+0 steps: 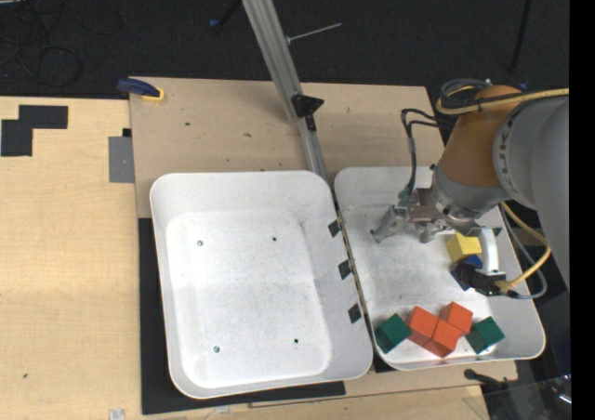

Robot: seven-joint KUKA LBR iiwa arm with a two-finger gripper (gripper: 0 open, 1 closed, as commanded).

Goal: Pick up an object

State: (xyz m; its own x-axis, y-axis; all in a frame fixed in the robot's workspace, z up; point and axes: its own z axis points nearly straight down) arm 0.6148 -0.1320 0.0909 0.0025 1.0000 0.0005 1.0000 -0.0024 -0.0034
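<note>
While hand point(402, 225) hovers — yellow block point(463, 245) just right, apart.

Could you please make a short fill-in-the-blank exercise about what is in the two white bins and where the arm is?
1. All the blocks lie in the ____ bin of the camera view.
2. Two orange blocks sit between two ____ blocks.
3. The block nearest the gripper is the ____ block.
4. The band above the wrist of the arm is ____.

Missing words: right; green; yellow; orange
</note>
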